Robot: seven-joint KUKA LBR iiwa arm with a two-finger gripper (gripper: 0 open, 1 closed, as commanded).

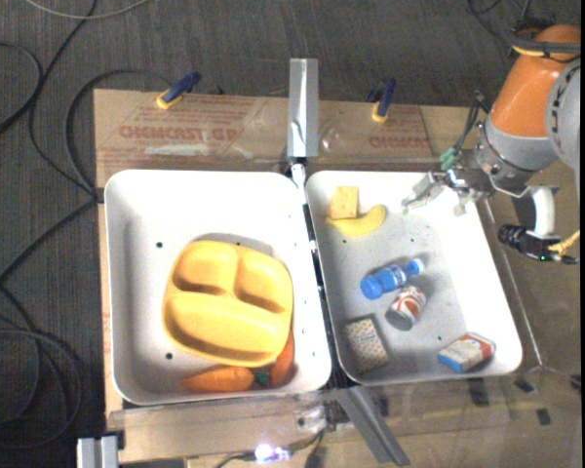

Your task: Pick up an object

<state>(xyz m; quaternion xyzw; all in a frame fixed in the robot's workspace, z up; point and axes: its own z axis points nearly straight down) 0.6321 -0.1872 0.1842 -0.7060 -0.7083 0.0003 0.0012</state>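
The gripper (437, 190) hangs with fingers spread and nothing between them. The banana (361, 222) lies just to its left, slightly lower in view, with a cheese block (344, 202) touching it.

**What lies in the right bin**

A yellow banana (359, 222) curves beside a cheese-like block (344, 202) (touching, it seems). Mid-bin, a blue bottle (390, 279) lies on its side by a red-white can (407, 306). Nearer: a speckled sponge (366, 342) and small carton (466, 352).
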